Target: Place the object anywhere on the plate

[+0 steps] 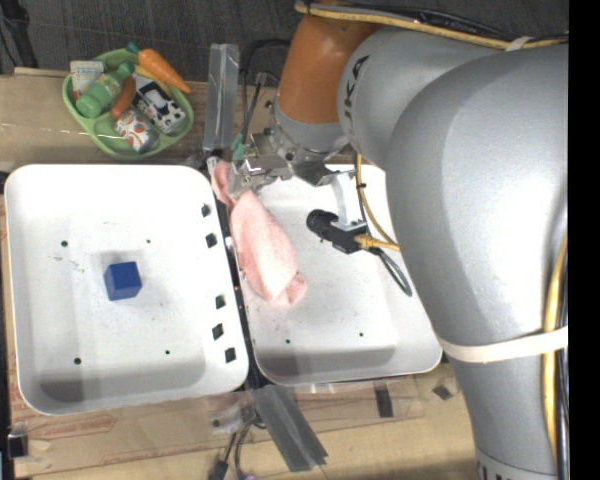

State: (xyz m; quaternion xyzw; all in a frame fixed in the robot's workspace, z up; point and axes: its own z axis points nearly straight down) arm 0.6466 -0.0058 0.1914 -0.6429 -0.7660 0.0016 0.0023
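A pink soft object [262, 246], long and limp, lies slantwise in the left part of the right bin [380, 353], beside the divider between the bins. Its upper end reaches up to my gripper [244, 166], which sits at the bin's far left corner under the orange-banded wrist. The wrist hides how the gripper meets that end. A small blue cube [123, 280] rests on the floor of the left bin [40, 208], well apart from the gripper. A green dish [80, 118] filled with toy food stands on the bench beyond the left bin.
The big grey arm [480, 188] covers the right side of the right bin. A black cable fitting [336, 230] hangs over that bin's middle. A grey bracket [221, 88] stands behind the divider. Black clips [220, 303] line the divider edge.
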